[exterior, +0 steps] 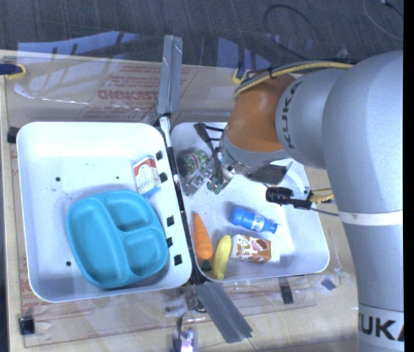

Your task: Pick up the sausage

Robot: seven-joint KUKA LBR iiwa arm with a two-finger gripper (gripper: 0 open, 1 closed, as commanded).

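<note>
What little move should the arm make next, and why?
Probably rise a little for a clearer look. The gripper sits low in the right bin's far-left corner, covering whatever lies there; the carrot, banana, bottle and carton lie nearer the camera.

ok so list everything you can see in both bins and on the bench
tray: 1, light blue, three compartments, left bin
small carton: 1, red and white, left bin, by the divider
carrot: 1, orange, right bin, near the divider
banana: 1, yellow, right bin, front, beside the carrot
bottle: 1, blue, right bin, middle
snack box: 1, brown and white, right bin, front, next to the banana
bins: 2, white, side by side on the bench
arm: 1, grey with orange band, over the right bin
gripper: 1, at the right bin's back left
</note>
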